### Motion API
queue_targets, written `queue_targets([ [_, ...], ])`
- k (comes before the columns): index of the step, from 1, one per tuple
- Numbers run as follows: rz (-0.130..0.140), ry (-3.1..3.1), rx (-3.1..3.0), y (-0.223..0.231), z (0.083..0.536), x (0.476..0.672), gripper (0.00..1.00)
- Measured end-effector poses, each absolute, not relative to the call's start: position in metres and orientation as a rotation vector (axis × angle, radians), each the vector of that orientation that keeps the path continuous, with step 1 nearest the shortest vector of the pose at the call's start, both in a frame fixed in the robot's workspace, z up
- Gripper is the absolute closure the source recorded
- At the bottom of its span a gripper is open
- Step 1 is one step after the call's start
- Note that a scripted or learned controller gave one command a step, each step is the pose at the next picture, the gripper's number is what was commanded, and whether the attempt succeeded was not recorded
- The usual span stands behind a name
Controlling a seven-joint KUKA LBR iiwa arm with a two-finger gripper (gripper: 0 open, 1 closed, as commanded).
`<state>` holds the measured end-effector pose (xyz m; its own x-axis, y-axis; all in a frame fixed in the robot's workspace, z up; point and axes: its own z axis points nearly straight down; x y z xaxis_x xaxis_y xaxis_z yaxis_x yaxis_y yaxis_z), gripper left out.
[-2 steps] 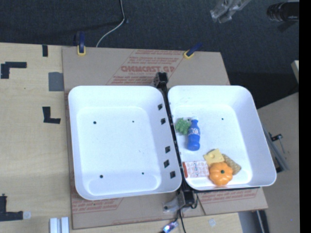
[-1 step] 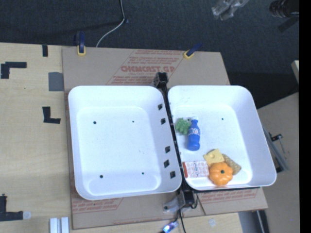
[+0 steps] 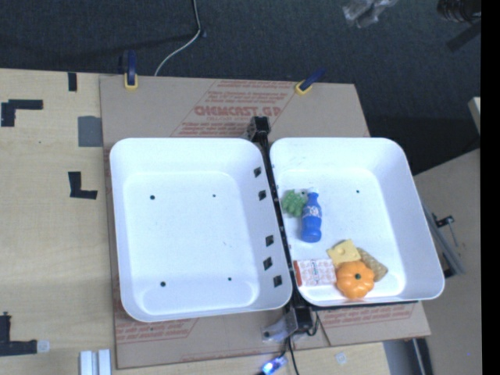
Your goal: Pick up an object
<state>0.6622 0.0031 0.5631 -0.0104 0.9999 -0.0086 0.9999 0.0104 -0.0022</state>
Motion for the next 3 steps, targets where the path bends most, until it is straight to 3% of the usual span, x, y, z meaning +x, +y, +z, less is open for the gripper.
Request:
queue_targets([
  [3,-0.016,2.232,2.203,0.005,0.593,0.663,1.00],
])
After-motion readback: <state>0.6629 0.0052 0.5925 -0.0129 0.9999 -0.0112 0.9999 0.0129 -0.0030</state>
